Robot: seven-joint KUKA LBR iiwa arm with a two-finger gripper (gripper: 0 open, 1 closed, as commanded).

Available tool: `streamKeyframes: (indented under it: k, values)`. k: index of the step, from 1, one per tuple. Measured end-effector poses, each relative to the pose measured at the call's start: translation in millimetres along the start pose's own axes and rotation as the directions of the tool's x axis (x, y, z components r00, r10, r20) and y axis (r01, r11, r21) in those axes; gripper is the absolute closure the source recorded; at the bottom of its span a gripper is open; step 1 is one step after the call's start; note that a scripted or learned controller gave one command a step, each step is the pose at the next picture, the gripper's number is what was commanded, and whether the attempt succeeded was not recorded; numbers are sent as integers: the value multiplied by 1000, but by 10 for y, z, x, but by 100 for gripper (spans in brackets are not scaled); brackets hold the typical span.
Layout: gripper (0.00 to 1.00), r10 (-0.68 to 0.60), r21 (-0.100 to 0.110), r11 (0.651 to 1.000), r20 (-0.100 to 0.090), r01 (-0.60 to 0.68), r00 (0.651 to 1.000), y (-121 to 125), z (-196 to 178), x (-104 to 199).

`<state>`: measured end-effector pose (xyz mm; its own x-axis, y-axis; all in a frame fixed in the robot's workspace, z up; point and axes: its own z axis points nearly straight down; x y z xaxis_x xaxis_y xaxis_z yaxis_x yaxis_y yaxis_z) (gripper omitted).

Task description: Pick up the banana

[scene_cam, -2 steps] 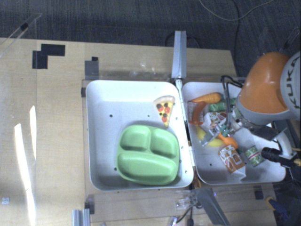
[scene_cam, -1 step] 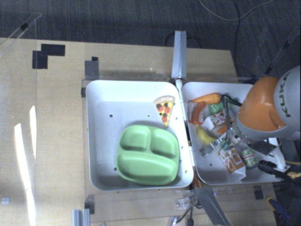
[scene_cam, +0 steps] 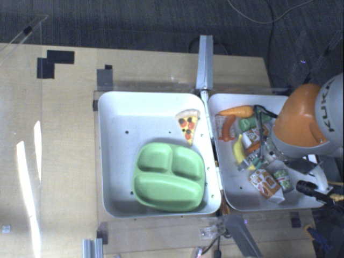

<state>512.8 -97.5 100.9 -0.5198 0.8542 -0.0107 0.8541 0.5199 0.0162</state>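
While its fingers' state cannot be told, the gripper [scene_cam: 257, 156] hovers just beside the banana [scene_cam: 238, 151], apparently lined up for a grasp among crowded toy food.

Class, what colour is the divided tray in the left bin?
Light green, seen clearly in the camera view: the divided tray lies in the left bin.

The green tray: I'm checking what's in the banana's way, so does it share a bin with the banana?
No. The green tray lies in the left bin, while the banana lies in the right bin.
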Motion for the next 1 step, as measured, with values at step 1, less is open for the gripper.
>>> streamKeyframes:
  k: [1]
  values:
    - [100,133,11,991,-6,-133,991,755,-1396,345]
